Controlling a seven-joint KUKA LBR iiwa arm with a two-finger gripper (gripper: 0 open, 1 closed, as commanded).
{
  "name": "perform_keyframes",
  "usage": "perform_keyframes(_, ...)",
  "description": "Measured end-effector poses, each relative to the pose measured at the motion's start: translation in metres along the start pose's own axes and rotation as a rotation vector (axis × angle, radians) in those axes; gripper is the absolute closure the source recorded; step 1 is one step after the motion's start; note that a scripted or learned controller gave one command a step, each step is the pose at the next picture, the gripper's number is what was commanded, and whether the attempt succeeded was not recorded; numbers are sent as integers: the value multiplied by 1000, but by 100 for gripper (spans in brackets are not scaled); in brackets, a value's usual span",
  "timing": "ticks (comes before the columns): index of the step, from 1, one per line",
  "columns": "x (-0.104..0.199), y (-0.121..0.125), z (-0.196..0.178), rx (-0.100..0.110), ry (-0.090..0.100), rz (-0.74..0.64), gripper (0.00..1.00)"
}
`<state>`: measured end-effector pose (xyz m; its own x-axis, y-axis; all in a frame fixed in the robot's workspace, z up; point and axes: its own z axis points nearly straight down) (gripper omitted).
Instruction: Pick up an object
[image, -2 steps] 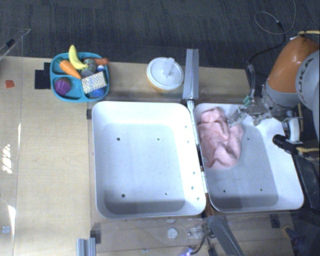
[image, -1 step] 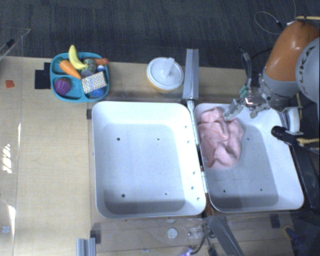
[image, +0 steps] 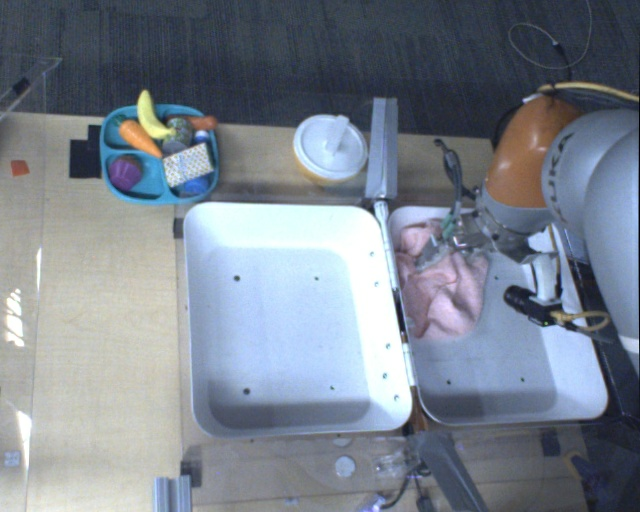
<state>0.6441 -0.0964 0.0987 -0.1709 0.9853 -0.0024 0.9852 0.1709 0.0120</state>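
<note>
- The tool (image: 455, 238) sits low over the pink cloth (image: 440, 285); whether its fingers are apart or closed is too small to tell
- The arm (image: 570, 170) covers the right bin's (image: 520, 400) upper right corner and is cut off by the right edge
- Small pieces in the blue tray (image: 155, 155) are too blurred to name, beyond a banana (image: 150, 115)

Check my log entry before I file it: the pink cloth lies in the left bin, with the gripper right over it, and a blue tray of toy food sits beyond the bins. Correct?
One slip: the pink cloth lies in the right bin, not the left bin, as the camera view shows. The gripper is right over it, and the blue tray of toy food sits beyond the bins.
</note>
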Motion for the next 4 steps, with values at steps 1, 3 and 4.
perform_keyframes(1, -7, -9, -21, 4, 0, 187, 0)
perform_keyframes(3, 4, -36, 6, -7, -2, 81, 0)
perform_keyframes(4, 5, -32, -8, -17, -3, 79, 100)
